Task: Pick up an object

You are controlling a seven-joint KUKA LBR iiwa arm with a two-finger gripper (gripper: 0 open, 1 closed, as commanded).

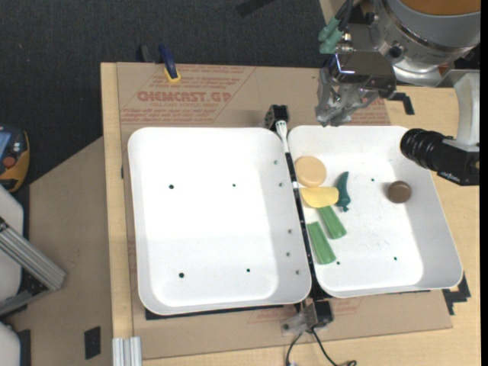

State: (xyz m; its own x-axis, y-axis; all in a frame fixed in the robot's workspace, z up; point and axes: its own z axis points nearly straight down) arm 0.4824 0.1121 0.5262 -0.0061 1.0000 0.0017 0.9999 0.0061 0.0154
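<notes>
The tool (335, 113) hovers above the far edge of the right bin (427, 269), holding nothing; whether it is spread or pressed together I cannot tell. The step in hand looks like the approach. Next it must descend over 1 piece and close squarely. Along the right bin's left edge lie 1 tan disc (310, 171), 1 yellow piece (319, 197), 1 teal piece (343, 191) and 2 green sticks (326, 233); 1 brown ball (399, 192) sits near its right edge. The left bin (152, 280) carries 0 pieces.

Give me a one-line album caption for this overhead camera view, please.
Robot arm's gripper hovers above the right bin, which holds a tan disc, yellow piece, green sticks and brown ball.
</notes>
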